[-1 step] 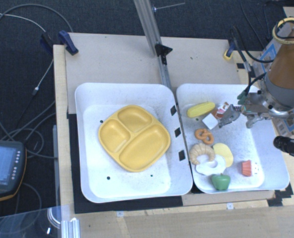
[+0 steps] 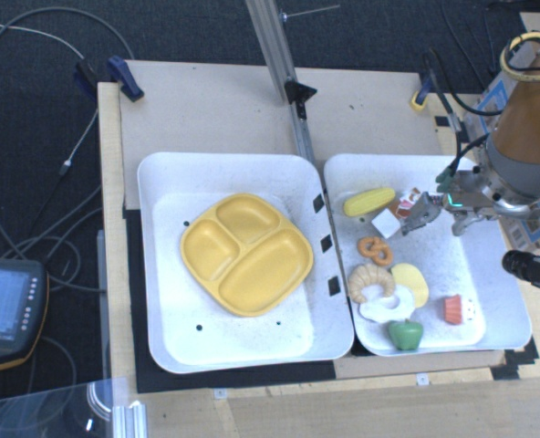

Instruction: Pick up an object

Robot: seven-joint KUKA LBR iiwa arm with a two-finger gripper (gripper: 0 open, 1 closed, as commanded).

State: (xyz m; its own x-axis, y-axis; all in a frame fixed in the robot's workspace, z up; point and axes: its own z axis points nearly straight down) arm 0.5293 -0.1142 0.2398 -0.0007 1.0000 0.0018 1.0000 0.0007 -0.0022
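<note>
The right bin [image 2: 512, 322] holds several toy foods: a yellow corn cob [image 2: 368, 201], a small red and white piece [image 2: 407, 203], a pretzel [image 2: 376, 249], a croissant [image 2: 370, 281], a yellow lemon-like piece [image 2: 412, 283], a white piece [image 2: 384, 310], a green pepper [image 2: 405, 334] and an orange-red block [image 2: 453, 309]. My gripper [image 2: 441, 222] hangs over the upper middle of this bin, just right of the red and white piece. Its fingers [image 2: 420, 217] are spread open with nothing between them.
The left bin [image 2: 160, 190] carries a yellow divided plate [image 2: 246, 252]. A metal post [image 2: 275, 35] rises at the back between the bins. Cables and a blue clamp [image 2: 124, 78] lie off the bench at left; a teach pendant [image 2: 5, 308] sits far left.
</note>
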